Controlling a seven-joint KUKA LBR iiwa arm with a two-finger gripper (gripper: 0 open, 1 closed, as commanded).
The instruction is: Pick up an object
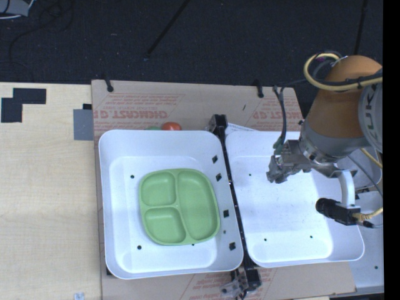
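Green divided plate (179, 206), lying flat in the middle of the left bin (115, 230), a bit toward 6 o'clock. Three little sections, nothing seen in them. Not picked up yet. Not touched either.

Gripper (278, 170) hanging over the right bin (294, 236), near its 10 o'clock part, well apart from the plate. Nothing seen in its grip. Open or closed: cannot tell, too dark and small. So the job looks barely begun: still to do are going over to a thing, getting hold of it and lifting it.

Around the plate, bare white floor on every side, most of it at 9 o'clock and 12 o'clock. Low rim all round the plate, maybe hard to pinch. Black strip with clips (226, 186) at 3 o'clock of the plate, between the two bins, standing in the way of a low sideways move. Probably best to go up and over it.

Small red round thing (170, 127) at 12 o'clock, just behind the left bin's back wall, on the brown cardboard (137, 105). Grey and orange arm (340, 117) at 3 o'clock, with lots of bare floor under it.
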